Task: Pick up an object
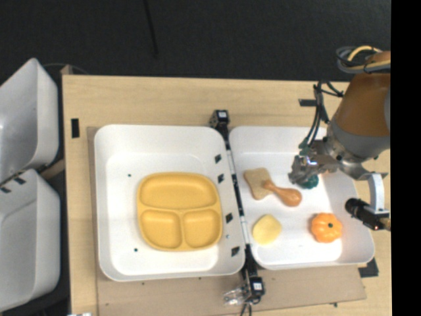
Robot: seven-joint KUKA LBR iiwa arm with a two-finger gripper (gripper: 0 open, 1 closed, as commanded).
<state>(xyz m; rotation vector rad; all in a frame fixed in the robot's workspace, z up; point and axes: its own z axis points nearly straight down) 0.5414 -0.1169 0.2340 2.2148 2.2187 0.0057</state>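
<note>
Where hand [304, 174] hovers: right bin [263, 140] | beside wooden spatula [271, 186]

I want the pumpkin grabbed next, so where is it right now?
The small orange pumpkin sits in the right bin, near its front right corner, right of the pale yellow piece.

The 1 arm [360, 104] comes in from the right side of the camera view, its broad orange band uppermost and the grey wrist section below it, angled down and to the left. Dark cables run along its left flank, and a yellow-and-black loop sits at its top. The wrist narrows into the gripper [304, 174], a compact grey metal assembly pointing downward at the lower-left end of the arm. Its tip is seen almost end-on from above, so the 2 fingers merge into 1 dark cluster and their spacing cannot be read.
</note>
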